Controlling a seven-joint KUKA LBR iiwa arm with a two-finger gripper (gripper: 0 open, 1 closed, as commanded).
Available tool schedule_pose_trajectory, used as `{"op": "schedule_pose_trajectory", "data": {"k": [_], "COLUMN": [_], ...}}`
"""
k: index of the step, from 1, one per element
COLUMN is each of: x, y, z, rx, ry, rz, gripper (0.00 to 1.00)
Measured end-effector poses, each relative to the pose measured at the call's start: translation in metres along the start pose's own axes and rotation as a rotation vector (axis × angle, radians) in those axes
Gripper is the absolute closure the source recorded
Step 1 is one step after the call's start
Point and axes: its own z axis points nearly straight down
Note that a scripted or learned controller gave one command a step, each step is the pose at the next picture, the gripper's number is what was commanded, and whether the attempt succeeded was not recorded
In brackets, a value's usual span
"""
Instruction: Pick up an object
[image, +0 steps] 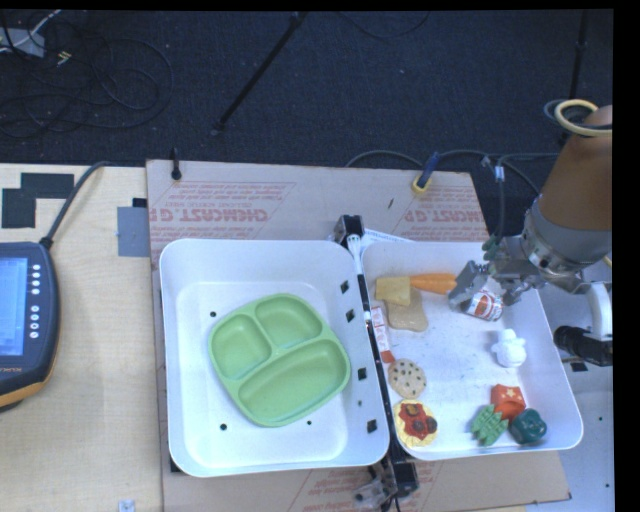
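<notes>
While the grey arm with its orange band reaches in from the right, its gripper (484, 290) hangs low over the far right part of the right bin (560, 350). Right at the fingertips lies a small red and white object (485, 306), perhaps a little can or toy; it looks tipped on its side. Whether the claw is clenched, released or grasping cannot be told, because the arm's wrist blocks the view.

Other small toys lie loose in the same bin: a carrot (434, 283) and pale bread slices (398, 302) toward the far left, a cookie (407, 378) and a small pizza (417, 423) near the left edge, a white figure (510, 348) on the right, and red (507, 399) and green pieces (489, 426) in the near right corner.

Sitting alone in the left bin (190, 350) is a green divided plate (279, 357).

As a judgement, the task looks to be at the reach or grasp stage. Nothing appears lifted clear of the bin floor, so closing on an object and raising it seem yet to be done.
</notes>
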Motion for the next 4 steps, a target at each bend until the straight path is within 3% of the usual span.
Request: {"op": "schedule_pose_trajectory", "data": {"k": [1,2,3,4], "x": [0.055,0.053,0.058,0.116], "y": [-0.004,0.060,0.070,0.072], "z": [0.076,0.130,0.141,0.033], "rx": [0.009,-0.002,0.000,-0.009], "ry": [0.004,-0.001,0.000,0.000], "rz": [-0.003,-0.003,-0.001,-0.004], "gripper": [0.00,0.00,0.00,0.00]}}
